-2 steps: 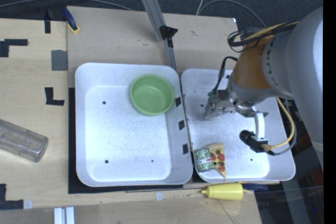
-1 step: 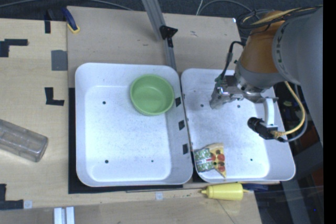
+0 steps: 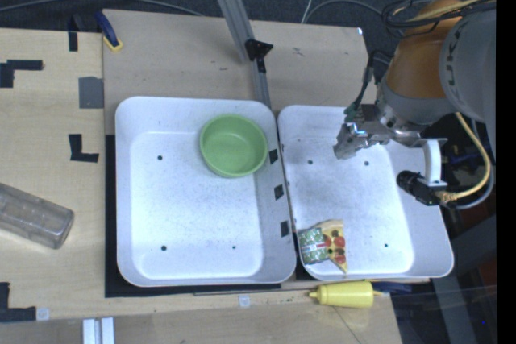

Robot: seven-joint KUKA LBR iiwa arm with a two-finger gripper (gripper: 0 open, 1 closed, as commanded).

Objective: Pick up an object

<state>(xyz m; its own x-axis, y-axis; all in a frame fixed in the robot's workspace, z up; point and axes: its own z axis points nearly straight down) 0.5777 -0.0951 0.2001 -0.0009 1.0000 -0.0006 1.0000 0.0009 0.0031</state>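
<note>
While nothing is being held yet, the green bowl (image 3: 233, 145) is sitting by the left bin's (image 3: 137, 254) far right corner, and the snack packet (image 3: 323, 244) is lying at the right bin's (image 3: 403, 262) near left corner with open floor beyond. The gripper (image 3: 348, 142) is hovering near that bin's far edge, grip state untellable.

Both bins (image 3: 193, 254) look like smooth white plastic, finely speckled with dark flecks. The green bowl (image 3: 233, 145) is matt plastic. The packet (image 3: 323, 243) has a glossy printed wrapper (crinkled at the edges). The yellow bottle (image 3: 347, 295) is smooth plastic, the clear tumbler (image 3: 32, 216) see-through plastic, the bench (image 3: 48, 117) pale wood, the pole (image 3: 230, 0) dull metal.
</note>
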